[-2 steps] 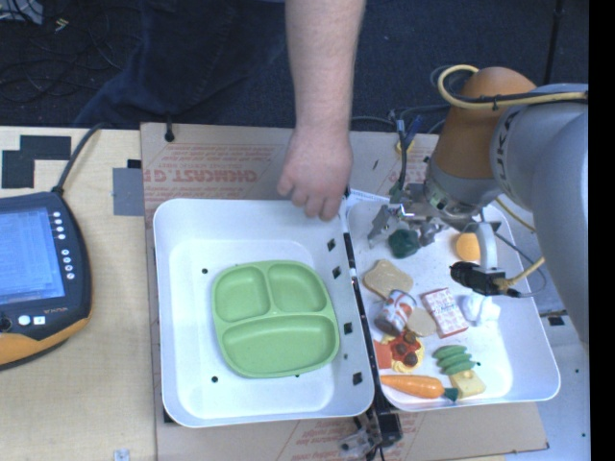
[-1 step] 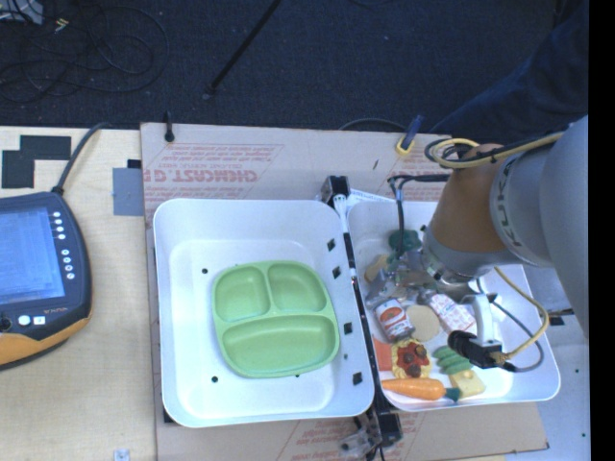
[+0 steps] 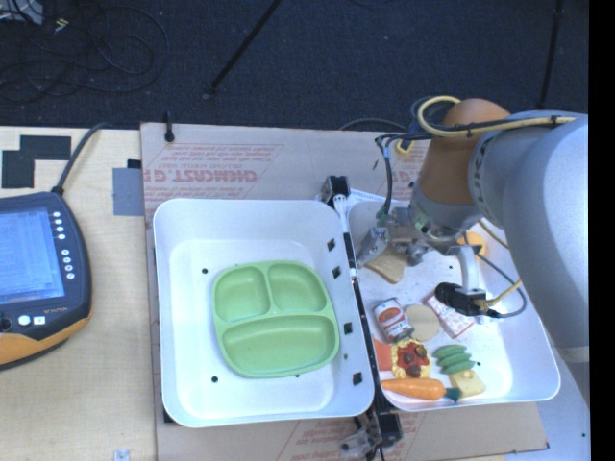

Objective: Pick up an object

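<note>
My gripper is low over the far left part of the right bin, with the grey arm reaching in from the right. Just below it lies a tan bread slice, touching or nearly touching the gripper. Nearer the front of that bin lie a small red can, a beige round piece, a red pizza-like piece, an orange carrot, a green pea pod and a yellow block. Nothing shows as lifted.
The left bin holds a green divided plate. A dark divider runs between the two bins. A handheld pendant with a screen lies on the bench at far left. Cardboard lies beneath the bins.
</note>
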### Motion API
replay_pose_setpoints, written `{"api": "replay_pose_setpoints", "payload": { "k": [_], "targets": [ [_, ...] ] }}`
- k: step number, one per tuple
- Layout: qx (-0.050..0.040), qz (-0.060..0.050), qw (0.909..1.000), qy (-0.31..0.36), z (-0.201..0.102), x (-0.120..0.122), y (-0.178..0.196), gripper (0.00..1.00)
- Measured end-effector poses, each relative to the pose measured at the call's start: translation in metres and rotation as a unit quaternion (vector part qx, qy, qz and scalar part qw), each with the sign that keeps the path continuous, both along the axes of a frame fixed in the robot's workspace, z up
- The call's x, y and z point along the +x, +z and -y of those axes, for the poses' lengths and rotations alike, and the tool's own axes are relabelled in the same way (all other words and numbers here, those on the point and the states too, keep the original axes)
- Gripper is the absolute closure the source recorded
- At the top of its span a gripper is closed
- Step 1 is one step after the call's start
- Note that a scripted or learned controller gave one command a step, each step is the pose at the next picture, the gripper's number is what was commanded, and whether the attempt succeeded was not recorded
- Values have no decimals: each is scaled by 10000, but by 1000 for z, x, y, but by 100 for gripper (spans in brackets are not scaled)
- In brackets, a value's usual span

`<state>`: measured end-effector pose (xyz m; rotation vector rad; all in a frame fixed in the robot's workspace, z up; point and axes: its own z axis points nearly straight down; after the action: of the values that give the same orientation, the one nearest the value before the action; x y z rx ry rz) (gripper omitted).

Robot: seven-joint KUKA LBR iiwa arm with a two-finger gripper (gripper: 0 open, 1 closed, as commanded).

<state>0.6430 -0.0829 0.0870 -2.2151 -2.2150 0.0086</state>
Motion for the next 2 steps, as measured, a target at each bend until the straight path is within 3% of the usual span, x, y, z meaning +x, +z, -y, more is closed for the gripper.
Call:
{"api": "replay_pose_setpoints", "payload": {
  "k": [1, 2],
  "targets": [
    [-16, 90, 10000, 6, -5, 2, 132, 0],
    [-5, 30, 10000, -9, 3, 0, -5, 0]
  ]
}}
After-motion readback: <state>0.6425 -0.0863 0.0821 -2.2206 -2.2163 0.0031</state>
